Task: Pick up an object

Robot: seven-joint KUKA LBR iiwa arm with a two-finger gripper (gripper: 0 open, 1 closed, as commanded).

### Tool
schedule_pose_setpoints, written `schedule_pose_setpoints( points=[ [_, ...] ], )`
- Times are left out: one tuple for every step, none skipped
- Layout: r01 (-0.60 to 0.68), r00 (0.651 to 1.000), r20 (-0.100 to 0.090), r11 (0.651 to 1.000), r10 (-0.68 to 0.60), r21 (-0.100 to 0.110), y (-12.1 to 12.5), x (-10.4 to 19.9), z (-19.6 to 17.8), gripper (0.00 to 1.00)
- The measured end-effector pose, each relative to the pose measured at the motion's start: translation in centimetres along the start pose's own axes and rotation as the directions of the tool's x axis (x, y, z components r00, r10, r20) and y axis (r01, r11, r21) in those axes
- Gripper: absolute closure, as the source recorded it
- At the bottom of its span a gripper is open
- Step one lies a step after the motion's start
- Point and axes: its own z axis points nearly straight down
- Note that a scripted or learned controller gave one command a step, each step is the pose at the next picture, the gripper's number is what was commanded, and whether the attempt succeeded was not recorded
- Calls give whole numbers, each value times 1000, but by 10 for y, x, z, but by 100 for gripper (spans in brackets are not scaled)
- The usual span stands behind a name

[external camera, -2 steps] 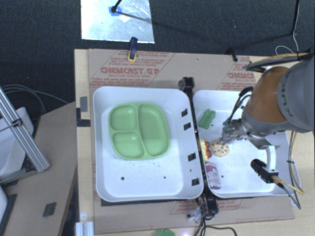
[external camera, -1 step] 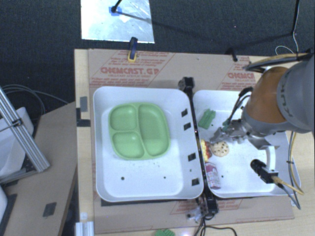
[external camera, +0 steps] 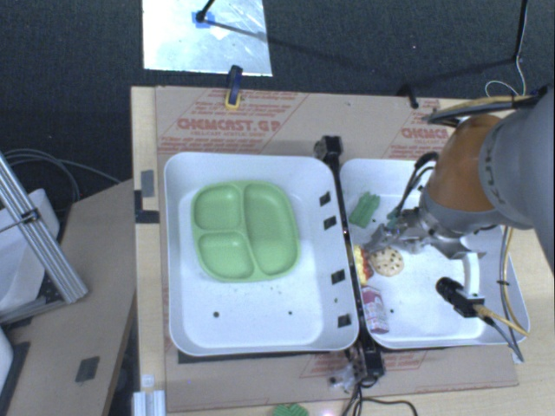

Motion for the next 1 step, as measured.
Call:
schedule_pose_setpoints(
  points=[
    [0, 1000, -1, 1000, 0, -2, 0, 0, -12, 100]
  ],
)
